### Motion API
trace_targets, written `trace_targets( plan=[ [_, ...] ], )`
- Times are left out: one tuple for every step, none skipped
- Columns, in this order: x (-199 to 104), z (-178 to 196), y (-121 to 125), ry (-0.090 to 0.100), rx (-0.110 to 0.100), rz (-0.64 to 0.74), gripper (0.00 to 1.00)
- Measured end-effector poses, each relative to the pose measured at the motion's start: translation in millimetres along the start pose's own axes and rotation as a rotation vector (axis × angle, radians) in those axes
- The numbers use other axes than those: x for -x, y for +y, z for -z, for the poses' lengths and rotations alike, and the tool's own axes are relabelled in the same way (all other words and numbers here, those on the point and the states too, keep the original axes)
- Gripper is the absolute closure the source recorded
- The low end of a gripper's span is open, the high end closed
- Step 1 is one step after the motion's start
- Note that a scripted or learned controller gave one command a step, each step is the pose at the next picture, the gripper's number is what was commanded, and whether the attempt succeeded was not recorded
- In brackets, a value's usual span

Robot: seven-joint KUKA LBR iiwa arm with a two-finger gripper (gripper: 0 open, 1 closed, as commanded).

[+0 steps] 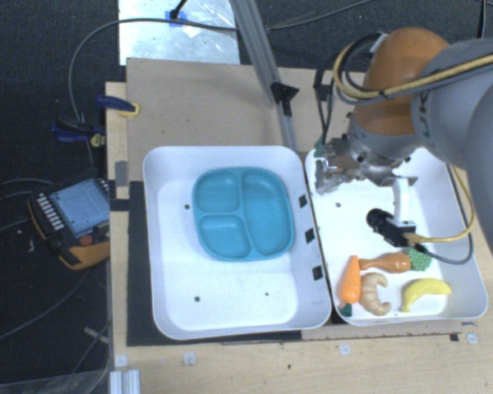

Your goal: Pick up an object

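Brown cardboard covers the tabletop (197, 97) under two shallow white plastic bins. Left bin (168, 302) holds a smooth teal divided plate (242, 213) with three rounded compartments. Right bin (468, 290) holds, clustered near its front edge, an orange carrot (350, 281), a tan croissant (376, 293), a yellow banana (423, 291) and an orange drumstick-like piece (388, 262). The claw (333, 171) hovers over that bin's rear left corner, nothing visibly between its fingers; how far apart they stand I cannot tell.
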State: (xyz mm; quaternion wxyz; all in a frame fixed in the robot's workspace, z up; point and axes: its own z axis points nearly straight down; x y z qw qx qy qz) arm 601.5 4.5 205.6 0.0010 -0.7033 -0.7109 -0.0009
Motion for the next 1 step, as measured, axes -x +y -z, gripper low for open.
trace_targets(
  plan=[
    [-58.5,14.7,-16.6,0.001,0.001,0.000,1.00]
  ],
)
